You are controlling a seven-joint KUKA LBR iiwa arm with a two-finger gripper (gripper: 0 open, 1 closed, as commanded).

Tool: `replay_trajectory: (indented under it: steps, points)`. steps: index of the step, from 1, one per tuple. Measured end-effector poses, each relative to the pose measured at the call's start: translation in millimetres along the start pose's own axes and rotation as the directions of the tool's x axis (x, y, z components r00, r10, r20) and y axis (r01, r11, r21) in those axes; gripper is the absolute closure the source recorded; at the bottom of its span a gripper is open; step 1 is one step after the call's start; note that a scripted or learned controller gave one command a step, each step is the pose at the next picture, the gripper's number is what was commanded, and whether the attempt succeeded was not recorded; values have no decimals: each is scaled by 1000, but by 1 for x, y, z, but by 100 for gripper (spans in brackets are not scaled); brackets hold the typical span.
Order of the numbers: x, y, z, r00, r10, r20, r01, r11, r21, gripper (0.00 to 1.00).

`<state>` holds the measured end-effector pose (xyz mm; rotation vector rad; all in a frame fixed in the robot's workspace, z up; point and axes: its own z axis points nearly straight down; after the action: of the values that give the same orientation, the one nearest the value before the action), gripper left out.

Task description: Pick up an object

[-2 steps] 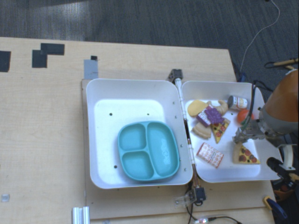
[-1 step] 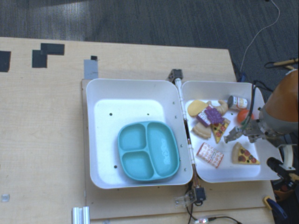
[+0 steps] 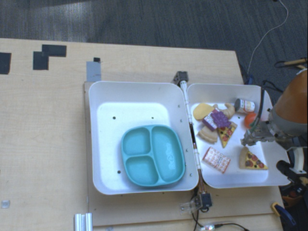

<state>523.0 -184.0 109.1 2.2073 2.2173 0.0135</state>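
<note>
Beside the arm [image 3: 291, 107], a half-hidden tomato [image 3: 248, 120].

A divided plate [image 3: 153, 155] sits in the left bin [image 3: 101, 143]; toy foods, including what may be two pizza slices [image 3: 252, 160], lie in the right bin [image 3: 231, 179].

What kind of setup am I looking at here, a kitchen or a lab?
Most likely a robotics lab bench: two white bins clamped side by side on a wooden bench, toy food such as a pizza slice, and loose cables over grey carpet.
</note>
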Motion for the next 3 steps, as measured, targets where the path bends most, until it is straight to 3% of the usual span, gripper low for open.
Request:
replay_trajectory:
  steps: [1,2,3]
  points:
    - [0,0,0,1000,0,0,0,1000,0,0]
    - [19,-32,21,1000,4,1,-4,1000,5,0]
    - [19,-30,10,1000,3,2,-3,1000,-1,100]
